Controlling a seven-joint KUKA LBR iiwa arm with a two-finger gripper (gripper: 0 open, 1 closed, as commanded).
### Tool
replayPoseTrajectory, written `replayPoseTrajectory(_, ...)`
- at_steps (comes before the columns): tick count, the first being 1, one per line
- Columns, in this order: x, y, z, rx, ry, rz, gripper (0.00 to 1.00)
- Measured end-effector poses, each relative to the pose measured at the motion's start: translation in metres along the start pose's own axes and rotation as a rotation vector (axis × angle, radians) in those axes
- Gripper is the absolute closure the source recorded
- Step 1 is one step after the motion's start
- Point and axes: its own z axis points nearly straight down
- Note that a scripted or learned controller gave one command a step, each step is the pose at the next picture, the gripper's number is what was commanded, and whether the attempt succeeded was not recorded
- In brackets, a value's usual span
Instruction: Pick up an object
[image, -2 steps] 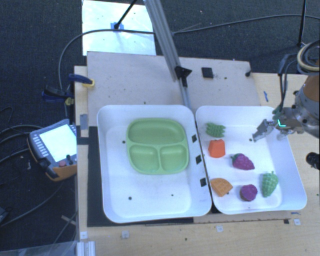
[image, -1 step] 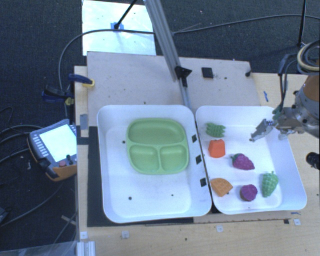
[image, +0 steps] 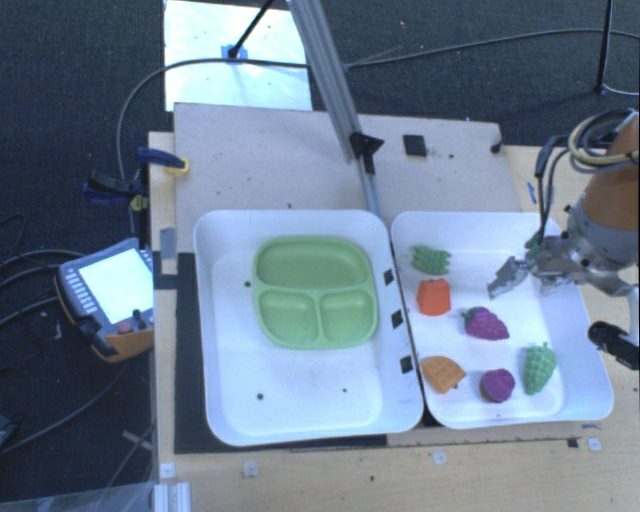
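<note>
The camera view looks down on a worktop (image: 470, 150) carrying two white bins. The left bin (image: 230, 400) holds a green divided plate (image: 315, 292). The right bin (image: 580, 330) holds six small toy foods, and it serves here as the landmark.

In the right bin's upper left lies a green leafy piece (image: 431, 260), with an orange cup-shaped piece (image: 433, 297) just below it. Near the bin's middle sits a purple grape bunch (image: 485, 323). Along its lower edge, from left to right, lie an orange wedge (image: 442, 373), a dark purple round piece (image: 497, 384) and a green grape bunch (image: 538, 367).

The arm (image: 610, 190) comes in over the right bin's right rim, and the tool (image: 508, 277) hangs above the bin's upper middle, up and to the right of the purple grape bunch. Nothing sits between its fingers; whether they are parted or closed cannot be told from this angle.

The nearest candidate looks to be the purple grape bunch, apart from its neighbours. It is probably light, stiff moulded plastic, with a bumpy and somewhat slick surface. A grip across its narrower middle would likely seat best; pinching at the tapered end risks squirting it out. Being light, it may skid on the smooth bin floor if touched off-centre.
</note>
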Motion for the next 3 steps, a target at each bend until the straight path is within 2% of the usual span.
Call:
replayPoseTrajectory(1, 0.008, 0.003, 0.046, 0.0, 0.0, 0.0, 0.0)
replayPoseTrajectory(2, -0.002, 0.004, 0.101, 0.0, 0.0, 0.0, 0.0)
replayPoseTrajectory(3, -0.002, 0.005, 0.087, -0.004, -0.001, 0.0, 1.0)
